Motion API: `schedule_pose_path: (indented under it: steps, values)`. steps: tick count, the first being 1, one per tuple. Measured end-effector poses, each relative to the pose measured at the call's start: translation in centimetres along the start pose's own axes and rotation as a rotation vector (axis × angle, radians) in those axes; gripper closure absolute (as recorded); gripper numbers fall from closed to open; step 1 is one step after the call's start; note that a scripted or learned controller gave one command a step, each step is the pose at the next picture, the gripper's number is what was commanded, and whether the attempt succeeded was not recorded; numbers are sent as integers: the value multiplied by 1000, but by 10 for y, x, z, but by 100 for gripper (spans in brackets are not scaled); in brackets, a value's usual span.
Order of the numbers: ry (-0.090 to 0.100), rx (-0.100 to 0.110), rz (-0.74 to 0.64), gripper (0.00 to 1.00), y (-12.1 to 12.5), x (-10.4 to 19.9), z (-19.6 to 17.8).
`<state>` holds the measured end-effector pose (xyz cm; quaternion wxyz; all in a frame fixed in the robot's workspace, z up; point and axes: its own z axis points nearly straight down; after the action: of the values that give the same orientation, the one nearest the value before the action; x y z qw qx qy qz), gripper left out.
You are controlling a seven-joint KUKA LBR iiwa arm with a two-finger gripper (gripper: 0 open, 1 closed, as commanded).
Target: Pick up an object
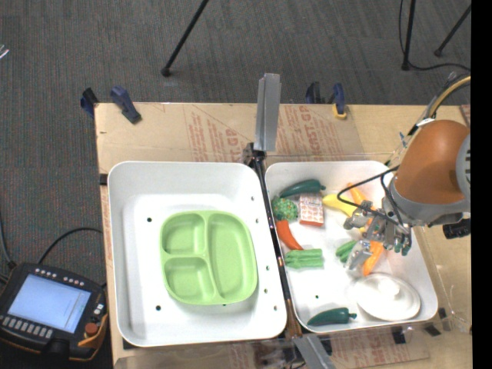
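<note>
On cardboard, red print, unreadable

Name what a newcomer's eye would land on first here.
The green divided plate lies alone in the left bin. The right bin holds a jumble of toy vegetables beside a white lid, with the gripper low over them under the arm's orange band.

A green divided plate lies in the left bin (a teach pendant sits on the floor).
</note>
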<state>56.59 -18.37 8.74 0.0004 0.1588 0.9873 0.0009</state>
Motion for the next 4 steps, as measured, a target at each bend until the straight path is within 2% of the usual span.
schedule_pose_path:
  steps: [1,2,3,4]
  values:
    - [1,0,-20,0,-18,40,0]
    - [-1,1,-111,0,-25,10,0]
    - [-7,0,-112,100,-24,8,-13]
    - [-2,0,-113,0,-24,10,-10]
